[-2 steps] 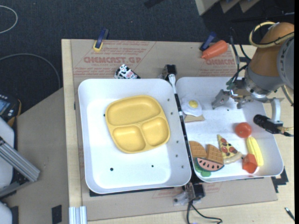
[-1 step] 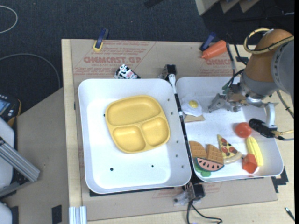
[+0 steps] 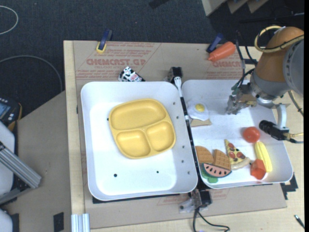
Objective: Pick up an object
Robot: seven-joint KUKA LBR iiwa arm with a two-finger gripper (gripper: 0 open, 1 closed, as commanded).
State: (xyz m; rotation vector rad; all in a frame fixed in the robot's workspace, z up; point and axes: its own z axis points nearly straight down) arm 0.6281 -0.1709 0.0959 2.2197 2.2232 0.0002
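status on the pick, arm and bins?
End effector low over the right white bin, upper part, nothing seen between its fingers. Nearest: fried-egg toy to its left. Round red tomato toy below it. Path unobstructed.

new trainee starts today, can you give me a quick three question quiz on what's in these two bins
1. True or false: the yellow divided plate lies in the left bin.
2. Which toy lies nearest the gripper? A) fried egg B) watermelon slice C) banana
3. Fill in: the pizza slice lies in the ____ bin.

Key
1. True.
2. A. The egg sits at the far end of the right bin, level with the gripper; the other two lie toward the near edge.
3. Right, among the toy foods, beside the tomato.
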